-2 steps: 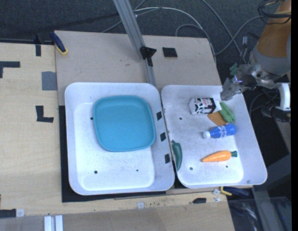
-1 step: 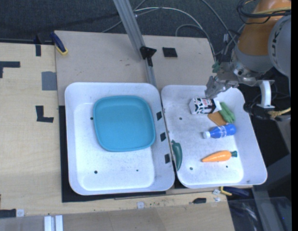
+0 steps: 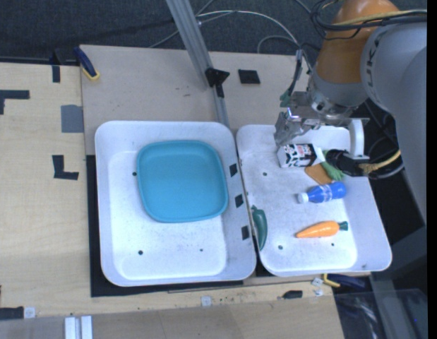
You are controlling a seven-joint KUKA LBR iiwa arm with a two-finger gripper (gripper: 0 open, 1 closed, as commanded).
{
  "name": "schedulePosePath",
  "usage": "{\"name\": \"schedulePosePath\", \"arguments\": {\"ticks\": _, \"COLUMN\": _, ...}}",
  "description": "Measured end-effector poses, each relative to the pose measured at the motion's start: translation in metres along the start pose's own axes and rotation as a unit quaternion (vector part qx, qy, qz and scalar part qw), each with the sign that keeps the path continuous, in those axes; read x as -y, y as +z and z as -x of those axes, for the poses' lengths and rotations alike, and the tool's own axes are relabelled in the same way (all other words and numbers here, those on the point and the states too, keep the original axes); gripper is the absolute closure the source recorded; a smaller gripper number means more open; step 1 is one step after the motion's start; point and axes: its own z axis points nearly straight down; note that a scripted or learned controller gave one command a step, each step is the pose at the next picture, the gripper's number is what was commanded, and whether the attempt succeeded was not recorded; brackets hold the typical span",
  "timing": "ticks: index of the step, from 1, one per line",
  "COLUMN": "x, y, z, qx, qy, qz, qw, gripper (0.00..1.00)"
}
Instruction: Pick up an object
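Note:
My gripper [image 3: 291, 134] hangs low over the far part of the right bin [image 3: 274, 189], just above and left of a small black-and-white carton [image 3: 298, 155]. Beside the carton lies an orange-and-green piece [image 3: 324, 171]. Nearer the front sit a blue bottle with a white cap [image 3: 322, 193] and a toy carrot [image 3: 319, 229]. A dark green item [image 3: 260, 225] rests at the bin's left rim. Nothing shows between the fingers.
The left bin [image 3: 116, 210] holds a turquoise square plate [image 3: 181, 181]. A grey metal pole [image 3: 197, 41] slants up from between the bins at the back. Cables loop behind the arm at the upper right.

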Motion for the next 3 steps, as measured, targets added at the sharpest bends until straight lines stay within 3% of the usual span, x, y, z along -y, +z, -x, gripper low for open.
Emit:
{"name": "schedulePosePath", "arguments": {"ticks": 2, "x": -0.008, "y": 0.01, "z": -0.113, "qx": 0.0, "qy": 0.0, "qz": 0.0, "qw": 1.0, "gripper": 1.0}}
{"name": "schedulePosePath", "arguments": {"ticks": 3, "x": -0.012, "y": -0.003, "z": -0.165, "qx": 0.0, "qy": 0.0, "qz": 0.001, "qw": 1.0, "gripper": 1.0}}
